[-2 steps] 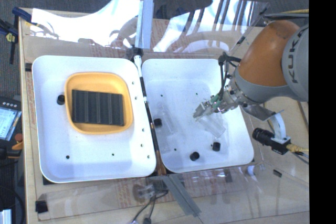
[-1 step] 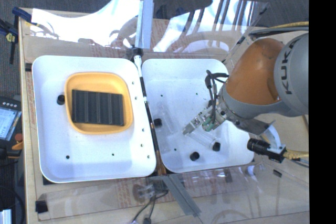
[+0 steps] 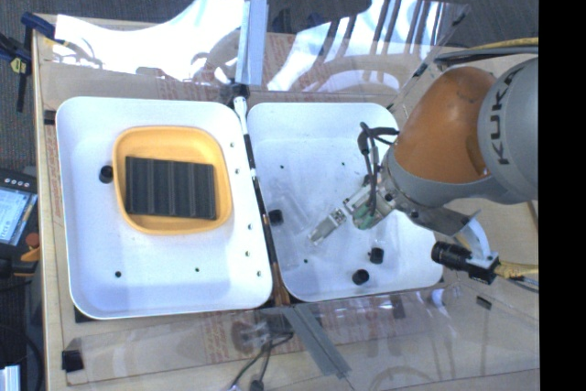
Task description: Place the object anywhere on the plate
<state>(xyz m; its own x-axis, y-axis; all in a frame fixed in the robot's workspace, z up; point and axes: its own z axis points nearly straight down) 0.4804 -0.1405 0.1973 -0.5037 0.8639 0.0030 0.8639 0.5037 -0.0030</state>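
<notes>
A yellow plate (image 3: 170,146) lies in the left bin (image 3: 82,224), and a dark grey ribbed slab (image 3: 172,188) rests flat on its middle. My gripper (image 3: 331,222) hangs low over the floor of the right bin (image 3: 302,142), near its centre, pointing towards the divider between the bins. The grey and orange arm (image 3: 449,146) reaches in behind it from the right. Nothing can be made out held at the gripper's tip. Two small black pieces (image 3: 360,276) (image 3: 375,254) lie on the bin floor just in front of the gripper.
Another small black piece (image 3: 275,216) sits by the right bin's left wall. A black knob (image 3: 106,172) lies in the left bin, left of the plate. Clear panels (image 3: 366,23) stand behind both bins.
</notes>
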